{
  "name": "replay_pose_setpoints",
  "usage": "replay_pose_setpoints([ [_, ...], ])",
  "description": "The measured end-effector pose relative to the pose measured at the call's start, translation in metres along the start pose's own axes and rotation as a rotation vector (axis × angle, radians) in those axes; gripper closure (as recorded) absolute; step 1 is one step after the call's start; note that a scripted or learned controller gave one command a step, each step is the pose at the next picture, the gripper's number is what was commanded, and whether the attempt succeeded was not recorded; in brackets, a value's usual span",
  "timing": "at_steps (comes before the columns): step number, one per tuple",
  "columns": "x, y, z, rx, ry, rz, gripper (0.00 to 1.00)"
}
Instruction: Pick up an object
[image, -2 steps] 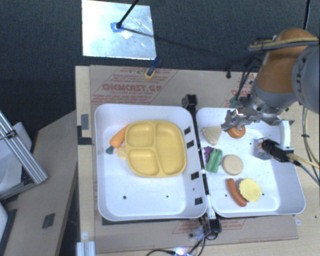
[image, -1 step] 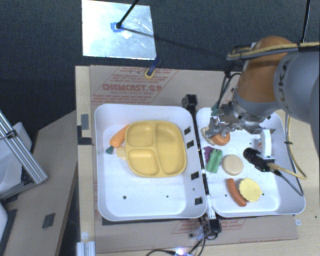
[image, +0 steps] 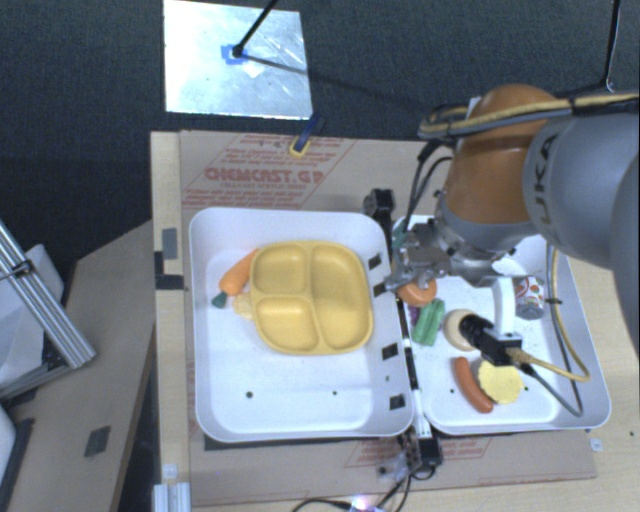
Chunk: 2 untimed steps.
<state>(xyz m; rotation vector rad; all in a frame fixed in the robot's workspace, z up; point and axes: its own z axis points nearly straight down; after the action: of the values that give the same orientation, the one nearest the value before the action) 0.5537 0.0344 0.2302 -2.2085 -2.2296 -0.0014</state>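
A brown cardboard sheet (image: 270, 172) with red lettering lies on the tabletop (image: 110, 300) under both white bins, a shiny metal plate (image: 236, 58) sits beyond it (on dark carpet), and a slanted aluminium rail (image: 35, 300) stands at the left edge.

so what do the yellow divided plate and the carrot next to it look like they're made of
Yellow divided plate: probably moulded plastic, with a smooth, even colour and soft sheen. Carrot: likely a plastic toy, uniformly orange and smooth with a green tip, though rubber can't be ruled out.
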Motion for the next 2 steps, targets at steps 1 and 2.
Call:
replay_pose_setpoints([
  [1,0.044,-0.030,0.014,0.002,-0.001,0.002,1.00],
  [2,0.074,-0.041,0.014,0.001,-0.001,0.001,1.00],
])
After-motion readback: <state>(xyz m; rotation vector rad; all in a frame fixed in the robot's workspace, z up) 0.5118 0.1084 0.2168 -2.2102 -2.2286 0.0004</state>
